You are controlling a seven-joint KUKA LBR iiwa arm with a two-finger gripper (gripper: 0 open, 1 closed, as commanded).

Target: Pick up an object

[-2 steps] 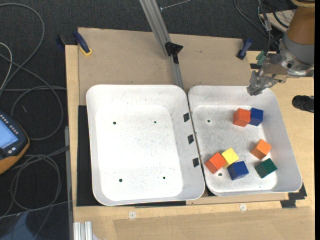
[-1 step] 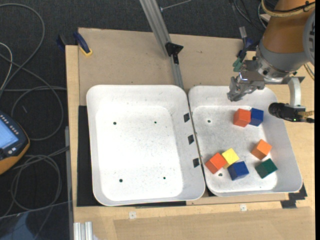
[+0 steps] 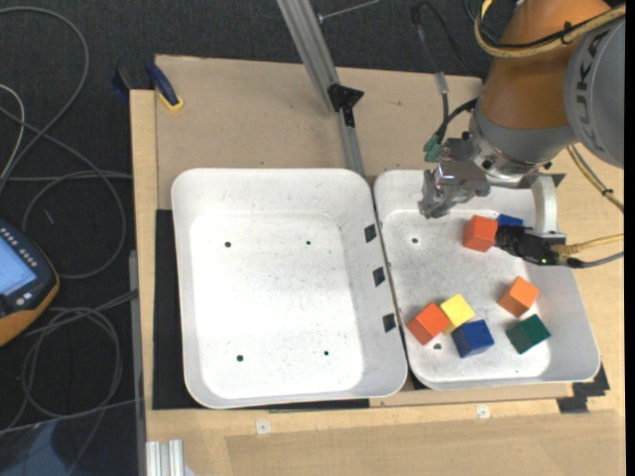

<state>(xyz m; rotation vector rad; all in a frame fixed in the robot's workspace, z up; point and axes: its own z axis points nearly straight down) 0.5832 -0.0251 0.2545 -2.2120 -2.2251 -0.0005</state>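
Pale wooden worktop (image 3: 248, 97), matt and smooth. White plastic bins (image 3: 268, 276), speckled, faintly glossy. Solid-coloured blocks (image 3: 472, 336), matt. Bare metal pincer (image 3: 435, 204), dull grey. Glossy orange band (image 3: 531, 48) above. Brushed metal rail (image 3: 310, 38).

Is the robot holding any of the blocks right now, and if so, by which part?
Nothing is held: the gripper hangs over bare floor of the right bin, apart from every block.

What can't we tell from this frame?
- Pincer: fingertips blurred and dark in the camera view, so open or shut is unclear.
- Blue object behind the orange cube: mostly hidden by the cube and the black fitting beside it; shape unclear.
- Arm: cut off by the top and right edges.
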